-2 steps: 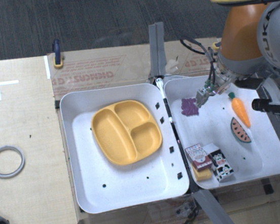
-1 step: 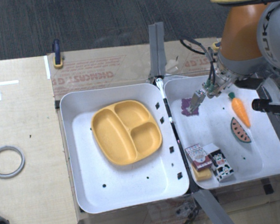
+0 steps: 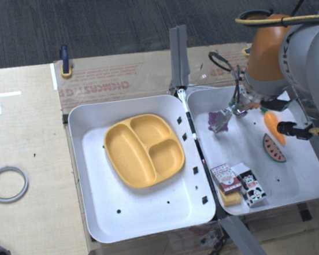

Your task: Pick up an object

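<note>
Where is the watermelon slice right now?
The watermelon slice lies in the right bin, toward its right side, just below an orange carrot-like piece and up and right of the small boxes.

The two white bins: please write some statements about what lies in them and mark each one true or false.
1. The yellow divided plate lies in the left bin. True.
2. The watermelon slice lies on the yellow plate. False: it lies on the floor of the right bin, near the arm.
3. The purple object is in the right bin, close to the wall between the bins. True.
4. The small boxes are at the far end of the right bin. False: they lie at its near end, close to the dividing wall.
5. The grey ring lies on the bench left of both bins. True.
</note>
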Robot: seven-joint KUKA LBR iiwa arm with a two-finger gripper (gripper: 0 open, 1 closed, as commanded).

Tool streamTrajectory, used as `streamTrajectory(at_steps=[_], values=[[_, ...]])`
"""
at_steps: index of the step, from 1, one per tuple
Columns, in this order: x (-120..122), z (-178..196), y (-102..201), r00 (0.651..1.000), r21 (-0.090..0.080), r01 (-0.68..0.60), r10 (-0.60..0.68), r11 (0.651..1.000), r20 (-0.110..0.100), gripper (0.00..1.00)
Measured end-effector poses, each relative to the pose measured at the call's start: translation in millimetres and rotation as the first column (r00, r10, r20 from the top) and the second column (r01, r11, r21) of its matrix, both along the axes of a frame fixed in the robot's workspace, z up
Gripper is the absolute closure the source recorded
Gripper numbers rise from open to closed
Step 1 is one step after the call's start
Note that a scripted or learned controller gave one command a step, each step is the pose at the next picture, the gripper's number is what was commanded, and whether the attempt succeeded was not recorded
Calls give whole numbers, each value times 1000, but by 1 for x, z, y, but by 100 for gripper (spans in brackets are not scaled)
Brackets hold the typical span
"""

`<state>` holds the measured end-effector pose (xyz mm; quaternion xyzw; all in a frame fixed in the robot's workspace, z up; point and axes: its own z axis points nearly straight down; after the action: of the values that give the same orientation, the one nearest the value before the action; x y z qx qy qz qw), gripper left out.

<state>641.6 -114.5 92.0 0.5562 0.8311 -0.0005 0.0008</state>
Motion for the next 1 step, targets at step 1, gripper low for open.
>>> streamTrajectory(at_steps=[1], values=[[18, 15, 16, 992, 0, 130, -130, 992, 1, 0]])
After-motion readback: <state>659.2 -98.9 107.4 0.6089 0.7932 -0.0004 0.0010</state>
